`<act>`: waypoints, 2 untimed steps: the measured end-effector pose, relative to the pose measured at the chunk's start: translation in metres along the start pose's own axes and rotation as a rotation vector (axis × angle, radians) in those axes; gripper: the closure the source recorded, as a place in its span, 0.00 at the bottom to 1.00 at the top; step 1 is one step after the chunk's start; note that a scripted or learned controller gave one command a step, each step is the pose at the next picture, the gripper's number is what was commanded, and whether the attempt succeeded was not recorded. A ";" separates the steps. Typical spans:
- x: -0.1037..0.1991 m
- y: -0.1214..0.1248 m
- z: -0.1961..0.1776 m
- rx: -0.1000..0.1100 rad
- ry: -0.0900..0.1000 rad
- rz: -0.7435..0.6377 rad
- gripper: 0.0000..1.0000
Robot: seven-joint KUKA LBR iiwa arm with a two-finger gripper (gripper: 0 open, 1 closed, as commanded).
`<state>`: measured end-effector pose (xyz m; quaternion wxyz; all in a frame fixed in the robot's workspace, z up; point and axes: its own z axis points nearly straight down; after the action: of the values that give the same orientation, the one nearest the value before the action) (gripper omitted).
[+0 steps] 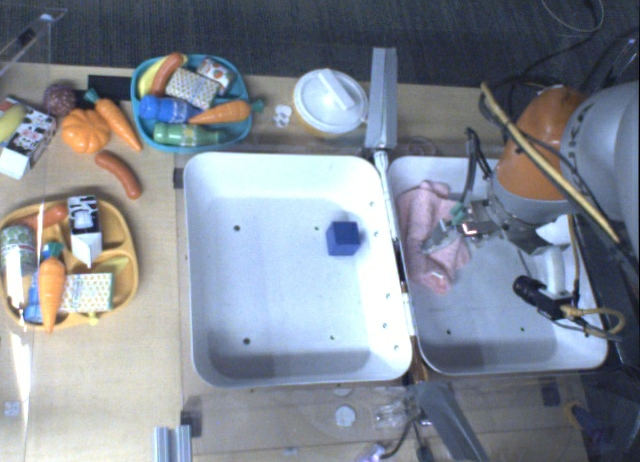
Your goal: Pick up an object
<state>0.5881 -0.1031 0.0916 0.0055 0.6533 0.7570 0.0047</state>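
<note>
Claw (447, 239) sits low in the right bin (500, 355), at the pink cloth (432, 235). Fingers are dark and small here; they look narrow and seem to press into the cloth's right edge, but whether cloth is actually pinched between them cannot be told from this angle. No lift is visible: the cloth lies flat on the bin floor.

Key relation: the cloth lies directly under the claw and off to its left. Its long axis runs from the bin's far side toward the near side, roughly crosswise to the arm's reach from the right. The claw meets it about midway along that length, on the side nearest the arm. Likely step: closing or testing a grasp on the cloth, then raising. Soft fabric may slip out or only partly come up.

Further left of the claw, past the divider between bins, a blue cube (343, 237) rests near the middle of the left bin (250, 350), well apart from the claw. It is the other candidate, but the cloth is far nearer.

Beyond the bins on the table (150, 280): a white lidded bowl (328, 102) up-left of the claw, and toy food trays far left.
</note>
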 end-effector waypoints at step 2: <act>0.015 0.001 -0.012 -0.007 0.000 -0.072 1.00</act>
<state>0.5864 -0.0883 0.1034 0.0082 0.6256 0.7800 0.0071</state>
